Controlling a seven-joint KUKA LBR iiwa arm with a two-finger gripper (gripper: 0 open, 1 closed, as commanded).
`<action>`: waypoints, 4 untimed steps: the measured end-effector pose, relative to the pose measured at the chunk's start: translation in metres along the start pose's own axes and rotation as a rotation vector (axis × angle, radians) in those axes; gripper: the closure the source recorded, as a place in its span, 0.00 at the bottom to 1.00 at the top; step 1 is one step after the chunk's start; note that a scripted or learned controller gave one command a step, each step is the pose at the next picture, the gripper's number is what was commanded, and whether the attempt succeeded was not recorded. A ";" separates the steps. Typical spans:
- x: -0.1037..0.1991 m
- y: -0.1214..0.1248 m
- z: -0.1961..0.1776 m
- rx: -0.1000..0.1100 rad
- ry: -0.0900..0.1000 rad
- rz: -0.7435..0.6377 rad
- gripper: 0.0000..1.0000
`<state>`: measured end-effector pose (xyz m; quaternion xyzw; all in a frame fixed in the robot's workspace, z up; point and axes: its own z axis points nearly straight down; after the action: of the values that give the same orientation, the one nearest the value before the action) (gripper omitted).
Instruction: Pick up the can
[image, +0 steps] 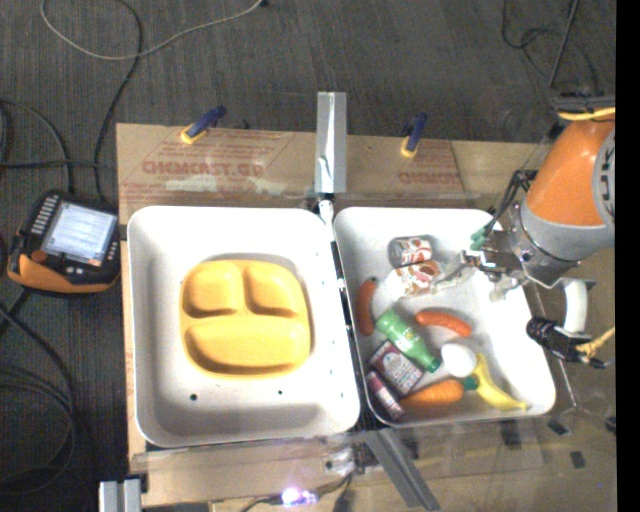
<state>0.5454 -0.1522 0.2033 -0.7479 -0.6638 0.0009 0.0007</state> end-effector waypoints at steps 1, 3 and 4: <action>0.021 -0.047 -0.021 0.001 0.001 0.016 0.00; 0.023 0.037 0.110 0.000 -0.001 -0.057 0.00; 0.023 0.037 0.101 0.002 -0.002 -0.058 1.00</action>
<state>0.5846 -0.1338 0.1023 -0.7281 -0.6854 0.0023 0.0007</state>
